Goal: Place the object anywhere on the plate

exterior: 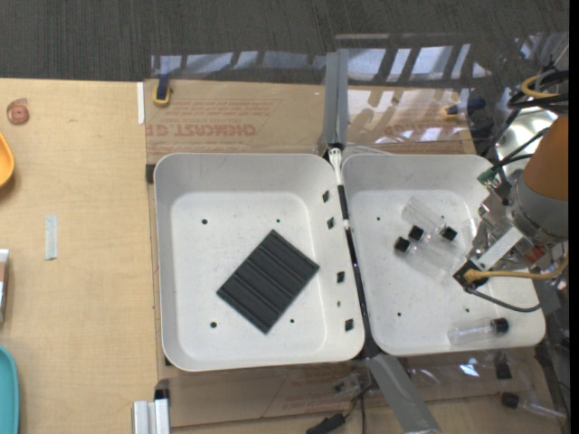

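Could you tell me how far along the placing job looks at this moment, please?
Nothing looks done yet: the dark ribbed plate in the left bin has nothing on it. The clear pieces with black caps and a clear tube lie in the right bin. The gripper sits at that bin's right edge, with nothing visibly between its fingers. Picking up, carrying across and setting down all remain.

Grey arm [540,208], orange band, yellow & black cables

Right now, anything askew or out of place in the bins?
The dark ribbed plate lies turned at a diagonal in the left bin. The clear objects sit scattered in the right bin, one near its front rim. Nothing looks spilled or broken.
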Motion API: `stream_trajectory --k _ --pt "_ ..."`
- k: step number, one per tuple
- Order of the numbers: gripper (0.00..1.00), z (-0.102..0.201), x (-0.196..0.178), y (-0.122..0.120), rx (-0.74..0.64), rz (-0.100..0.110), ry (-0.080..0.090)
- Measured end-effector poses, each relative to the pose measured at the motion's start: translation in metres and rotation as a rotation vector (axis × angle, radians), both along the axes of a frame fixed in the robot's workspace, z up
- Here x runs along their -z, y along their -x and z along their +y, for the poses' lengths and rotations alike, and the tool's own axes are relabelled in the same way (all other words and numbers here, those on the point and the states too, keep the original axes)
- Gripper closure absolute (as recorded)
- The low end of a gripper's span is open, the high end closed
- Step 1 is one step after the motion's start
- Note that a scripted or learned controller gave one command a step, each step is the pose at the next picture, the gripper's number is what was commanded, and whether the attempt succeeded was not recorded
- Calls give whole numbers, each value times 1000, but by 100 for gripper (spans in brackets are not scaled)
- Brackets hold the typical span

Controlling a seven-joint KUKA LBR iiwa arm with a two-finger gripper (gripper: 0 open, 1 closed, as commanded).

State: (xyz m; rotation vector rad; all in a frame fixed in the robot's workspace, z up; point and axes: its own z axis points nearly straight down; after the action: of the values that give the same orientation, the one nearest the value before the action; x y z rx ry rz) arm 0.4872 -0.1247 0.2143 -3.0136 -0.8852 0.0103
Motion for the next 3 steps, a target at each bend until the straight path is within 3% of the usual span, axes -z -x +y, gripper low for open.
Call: stream_trajectory --k 1,2,3 --pt "100 48 -88 -66 -352 -2 0" --pt "100 131 -123 -163 -192 -2 1" --pt "100 146 -45 -104 -779 0 -4"
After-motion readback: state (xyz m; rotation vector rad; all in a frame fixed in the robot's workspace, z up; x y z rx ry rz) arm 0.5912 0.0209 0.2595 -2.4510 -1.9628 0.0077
